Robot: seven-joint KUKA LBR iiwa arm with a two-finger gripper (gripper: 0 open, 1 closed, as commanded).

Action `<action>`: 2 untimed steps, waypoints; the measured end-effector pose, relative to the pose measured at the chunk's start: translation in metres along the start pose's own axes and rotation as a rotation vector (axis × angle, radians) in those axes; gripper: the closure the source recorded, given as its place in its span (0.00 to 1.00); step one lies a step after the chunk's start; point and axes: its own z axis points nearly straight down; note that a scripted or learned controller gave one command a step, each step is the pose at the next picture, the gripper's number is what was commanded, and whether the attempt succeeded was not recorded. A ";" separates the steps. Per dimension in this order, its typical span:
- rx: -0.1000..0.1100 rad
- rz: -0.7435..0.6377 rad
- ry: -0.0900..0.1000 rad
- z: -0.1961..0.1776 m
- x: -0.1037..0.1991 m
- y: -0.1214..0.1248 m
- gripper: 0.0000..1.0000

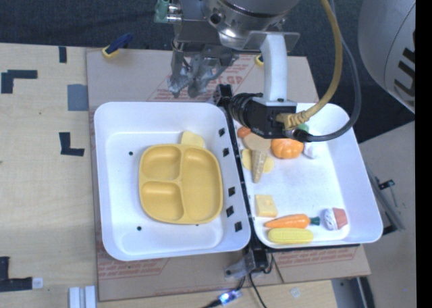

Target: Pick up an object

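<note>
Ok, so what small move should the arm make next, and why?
Probably swing the pincer toward the right bin. It hangs above the bench beyond the left bin, past its far rim, while the carrot and corn lie in the open near the right bin's front rim.

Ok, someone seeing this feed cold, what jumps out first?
Probably the yellow divided plate lying flat in the left bin. Next, the toy food in the right bin: a carrot and corn cob near the front edge, an orange piece further back. The gripper hangs above the left bin's far edge.
</note>
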 end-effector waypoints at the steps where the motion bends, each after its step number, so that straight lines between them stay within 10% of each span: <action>1: 0.001 -0.001 0.000 -0.010 0.000 0.000 1.00; 2: 0.002 -0.001 -0.001 -0.009 0.000 0.000 0.00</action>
